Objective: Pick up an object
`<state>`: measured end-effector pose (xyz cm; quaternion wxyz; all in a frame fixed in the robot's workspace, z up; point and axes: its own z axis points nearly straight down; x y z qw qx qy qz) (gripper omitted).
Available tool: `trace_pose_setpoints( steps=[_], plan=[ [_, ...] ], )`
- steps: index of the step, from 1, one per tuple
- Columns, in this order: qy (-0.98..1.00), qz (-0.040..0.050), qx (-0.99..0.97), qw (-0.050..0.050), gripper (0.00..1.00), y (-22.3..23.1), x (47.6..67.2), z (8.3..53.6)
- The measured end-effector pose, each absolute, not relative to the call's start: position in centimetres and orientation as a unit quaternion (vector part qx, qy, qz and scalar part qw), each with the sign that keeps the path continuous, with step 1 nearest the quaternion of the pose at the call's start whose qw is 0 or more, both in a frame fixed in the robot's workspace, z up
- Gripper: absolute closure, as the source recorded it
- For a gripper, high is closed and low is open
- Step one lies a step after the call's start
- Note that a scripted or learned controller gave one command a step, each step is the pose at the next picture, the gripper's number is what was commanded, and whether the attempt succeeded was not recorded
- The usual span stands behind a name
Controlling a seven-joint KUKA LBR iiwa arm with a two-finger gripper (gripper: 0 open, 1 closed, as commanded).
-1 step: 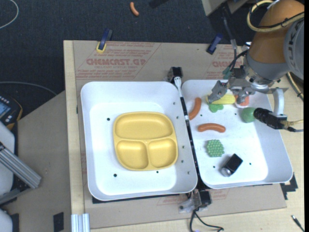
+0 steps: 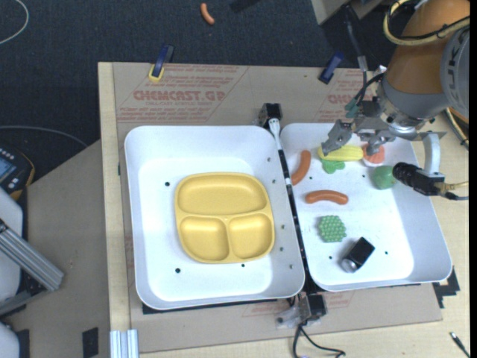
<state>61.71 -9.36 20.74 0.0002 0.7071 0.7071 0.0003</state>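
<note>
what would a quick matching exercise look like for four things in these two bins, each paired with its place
Things:
1. yellow divided plate
2. black block
3. bumpy green ball
4. yellow corn

Places:
A. right bin, near front corner
B. middle of left bin
C. back of right bin, under the end effector
D. right bin, just below the lying sausage

Pairs: 1-B, 2-A, 3-D, 4-C

Left white plastic bin (image 2: 141,200) holds a yellow three-compartment tray (image 2: 223,216) — upright, roughly centred. Both bins rest on a tan cardboard sheet (image 2: 194,95) printed in red, clipped at its far edge — blue-and-yellow clamp (image 2: 159,63) left, blue clamp (image 2: 330,69) right. One small orange piece (image 2: 207,13) lies on the dark floor beyond.
</note>
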Motion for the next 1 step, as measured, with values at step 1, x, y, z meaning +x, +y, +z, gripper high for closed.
trace_pose_setpoints(
  steps=[1],
  plan=[
    [0.707,-0.0019,0.707,-0.003,0.0,-9.36,61.81,16.46]
  ],
)
